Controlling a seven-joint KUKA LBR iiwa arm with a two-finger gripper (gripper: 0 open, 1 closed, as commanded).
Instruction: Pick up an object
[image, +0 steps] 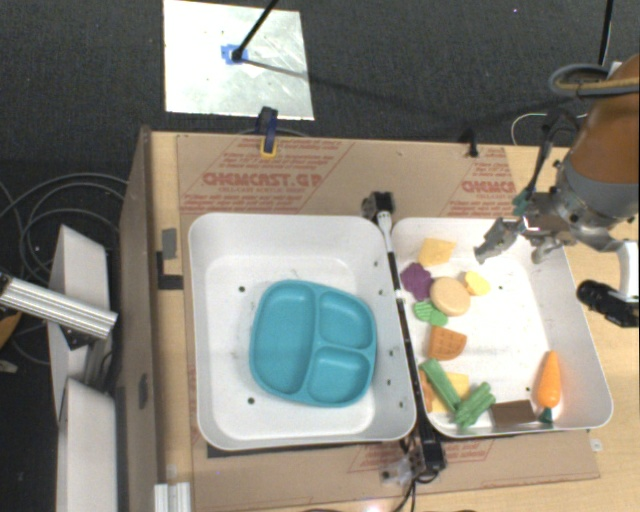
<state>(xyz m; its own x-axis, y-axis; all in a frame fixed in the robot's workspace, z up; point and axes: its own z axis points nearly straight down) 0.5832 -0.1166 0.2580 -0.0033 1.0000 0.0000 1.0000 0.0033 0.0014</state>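
Over the right bin's far edge, we see the gripper (519, 238) hovering, its fingers spread apart and grasping nothing.

We find the toy food in the right bin (580, 350): a yellow piece (436, 251) nearest the gripper, a purple piece (415, 280), a tan disc (450, 297), and a carrot (548, 378) at the near right. We see a blue divided plate (312, 341) in the left bin (220, 300).

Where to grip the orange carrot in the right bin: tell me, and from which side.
Grip the carrot across its thicker upper-middle body, coming straight down from above. It lies apart from the other pieces, running along the bin's right wall, so the fingers probably fit best closing across its width.
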